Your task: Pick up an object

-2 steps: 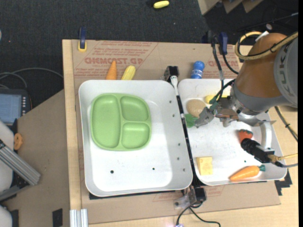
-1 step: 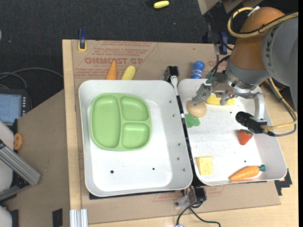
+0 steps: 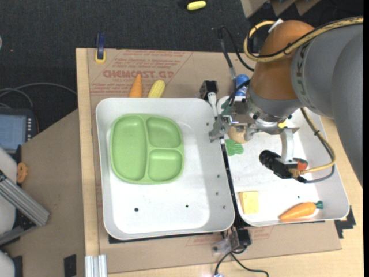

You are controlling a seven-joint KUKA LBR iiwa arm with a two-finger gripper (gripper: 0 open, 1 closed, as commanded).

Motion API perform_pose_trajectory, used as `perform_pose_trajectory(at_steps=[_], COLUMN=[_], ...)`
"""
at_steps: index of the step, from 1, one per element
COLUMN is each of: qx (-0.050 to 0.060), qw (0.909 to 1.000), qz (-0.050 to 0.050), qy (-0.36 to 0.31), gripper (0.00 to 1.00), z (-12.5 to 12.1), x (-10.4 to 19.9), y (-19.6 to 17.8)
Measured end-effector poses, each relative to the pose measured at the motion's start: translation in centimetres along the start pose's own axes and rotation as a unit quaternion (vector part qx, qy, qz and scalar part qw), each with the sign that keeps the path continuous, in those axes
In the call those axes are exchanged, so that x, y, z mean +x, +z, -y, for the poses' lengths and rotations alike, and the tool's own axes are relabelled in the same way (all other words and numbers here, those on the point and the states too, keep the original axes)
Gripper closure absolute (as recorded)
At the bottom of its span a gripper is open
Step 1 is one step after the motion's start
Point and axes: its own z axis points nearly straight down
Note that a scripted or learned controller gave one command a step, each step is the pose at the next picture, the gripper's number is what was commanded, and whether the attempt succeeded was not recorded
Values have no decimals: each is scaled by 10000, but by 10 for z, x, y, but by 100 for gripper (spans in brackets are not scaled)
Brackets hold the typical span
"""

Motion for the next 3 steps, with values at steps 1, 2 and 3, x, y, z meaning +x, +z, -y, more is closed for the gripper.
perform_pose_trajectory(at_steps=[1,2,3], qx=[-2,-29,-132], qw=[10000,10000,9999], qz=[11,-1,9], qy=[72,15,-34], gripper=[0,0,0], z=[38,36,-6], x=[-94,-223,-71], y=[0,92,-164])
